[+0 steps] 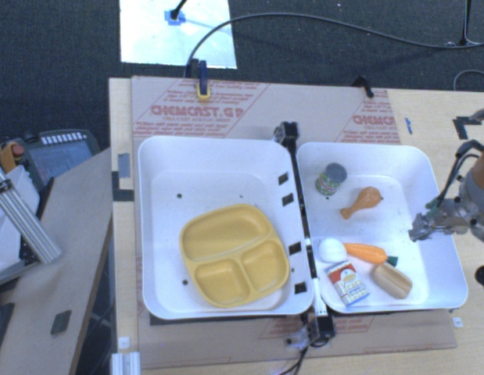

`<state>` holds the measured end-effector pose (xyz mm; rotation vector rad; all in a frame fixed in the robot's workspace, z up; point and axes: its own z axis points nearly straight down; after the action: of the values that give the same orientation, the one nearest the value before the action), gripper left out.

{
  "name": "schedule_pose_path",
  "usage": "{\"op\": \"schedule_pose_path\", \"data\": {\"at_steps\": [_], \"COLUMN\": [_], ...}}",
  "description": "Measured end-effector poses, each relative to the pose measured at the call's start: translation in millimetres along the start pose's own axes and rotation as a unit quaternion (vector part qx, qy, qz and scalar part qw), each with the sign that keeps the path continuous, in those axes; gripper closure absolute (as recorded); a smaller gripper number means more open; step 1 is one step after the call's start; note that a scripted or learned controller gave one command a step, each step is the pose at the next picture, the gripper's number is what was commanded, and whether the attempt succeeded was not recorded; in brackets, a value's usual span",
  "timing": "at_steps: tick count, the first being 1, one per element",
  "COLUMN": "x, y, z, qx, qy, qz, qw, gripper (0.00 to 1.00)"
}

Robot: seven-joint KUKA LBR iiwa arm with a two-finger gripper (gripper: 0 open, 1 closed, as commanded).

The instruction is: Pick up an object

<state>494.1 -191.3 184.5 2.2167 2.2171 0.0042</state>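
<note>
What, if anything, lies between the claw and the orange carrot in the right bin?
Nothing visible does. The claw sits over the right edge of the shallow white right bin, and bare bin floor separates it from the orange carrot. The tan bread roll lies just below that line, beside the carrot's green end.

Glossy white plastic for both bins (218, 151), smooth matt yellow plastic for the divided tray (234, 254). Printed brown cardboard sheet (249, 108) beneath; pale wood-look bench (120, 116). Dull grey metal at the gripper (429, 225).

Robot lab: white bins (226, 151), cables (320, 22)
</note>
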Motion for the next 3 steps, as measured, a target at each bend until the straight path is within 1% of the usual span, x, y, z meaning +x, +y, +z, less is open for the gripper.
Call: {"op": "schedule_pose_path", "data": {"at_steps": [1, 2, 3], "x": [-4, -5, 47], "y": [1, 3, 18], "z": [-64, -80, -65], "qx": [-0.001, 0.001, 0.002], "qy": [-0.001, 0.000, 0.002], "qz": [-0.002, -0.002, -0.005], "qw": [1.0000, 1.0000, 1.0000], "gripper": [1.00, 1.00, 1.00]}}
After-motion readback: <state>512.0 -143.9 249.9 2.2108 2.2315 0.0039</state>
